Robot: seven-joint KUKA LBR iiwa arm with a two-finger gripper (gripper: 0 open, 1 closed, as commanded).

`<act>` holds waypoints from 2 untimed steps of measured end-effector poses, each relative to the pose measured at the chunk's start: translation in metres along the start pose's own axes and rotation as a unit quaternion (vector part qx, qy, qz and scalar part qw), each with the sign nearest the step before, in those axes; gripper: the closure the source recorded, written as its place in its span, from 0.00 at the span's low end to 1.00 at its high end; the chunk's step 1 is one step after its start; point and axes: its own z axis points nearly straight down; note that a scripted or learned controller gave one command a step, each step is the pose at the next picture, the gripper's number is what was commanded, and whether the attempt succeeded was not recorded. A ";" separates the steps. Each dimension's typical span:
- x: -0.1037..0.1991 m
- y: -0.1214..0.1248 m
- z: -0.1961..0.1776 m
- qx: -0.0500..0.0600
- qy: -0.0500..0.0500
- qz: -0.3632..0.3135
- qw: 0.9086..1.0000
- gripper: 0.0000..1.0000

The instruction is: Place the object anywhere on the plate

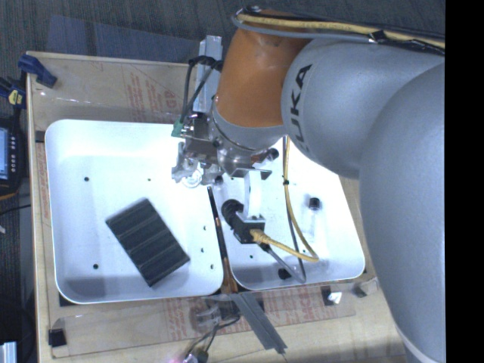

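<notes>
— Plate (147, 240), dark and ribbed: lying flat in left bin (68, 138), askew, toward its lower edge.
— Relative to claw (198, 166)?
— Apart from it, down-left; claw by that bin's right edge. Wide or narrow: cannot tell.

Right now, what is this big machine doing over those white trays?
A grey and orange robot arm reaches in from the right and hangs over the seam between two shallow white bins. Its gripper sits above the right edge of the left bin. A dark ribbed rectangular slab lies flat in that bin, to the gripper's lower left and apart from it. I cannot see anything held between the gripper's fingers, so nothing looks picked up yet.
</notes>
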 end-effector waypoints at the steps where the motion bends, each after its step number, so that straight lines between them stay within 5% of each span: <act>1: 0.089 -0.029 -0.089 -0.002 0.001 0.103 0.995 1.00; 2: 0.141 0.044 -0.152 -0.002 0.002 -0.069 0.998 1.00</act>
